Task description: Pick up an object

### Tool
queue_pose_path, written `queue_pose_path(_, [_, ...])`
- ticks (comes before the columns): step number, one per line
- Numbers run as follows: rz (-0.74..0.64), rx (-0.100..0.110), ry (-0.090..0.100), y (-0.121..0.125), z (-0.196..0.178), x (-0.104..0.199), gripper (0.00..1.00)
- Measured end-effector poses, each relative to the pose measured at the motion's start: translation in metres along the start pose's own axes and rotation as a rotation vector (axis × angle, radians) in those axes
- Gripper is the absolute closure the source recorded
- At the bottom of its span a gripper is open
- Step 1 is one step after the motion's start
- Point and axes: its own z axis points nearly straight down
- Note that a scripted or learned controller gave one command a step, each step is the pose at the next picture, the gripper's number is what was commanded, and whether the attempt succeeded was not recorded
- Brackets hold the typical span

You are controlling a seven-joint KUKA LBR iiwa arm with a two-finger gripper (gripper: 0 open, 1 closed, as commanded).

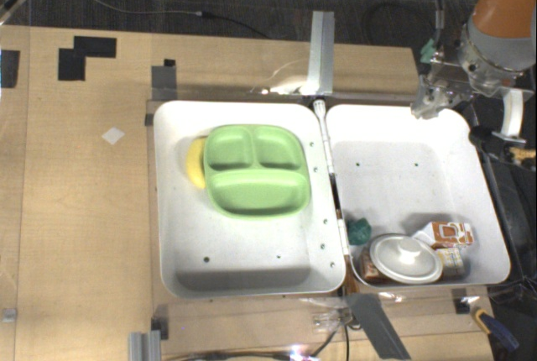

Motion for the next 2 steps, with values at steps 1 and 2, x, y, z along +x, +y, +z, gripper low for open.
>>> queue_pose_path(1, [-0.008,-0.004,-0.001,0.0013,-0.0114,0.0015,1.00])
queue_pose_path(2, [-0.009,-0.004,-0.001,0.0013,-0.0110,0.0017,0.00])
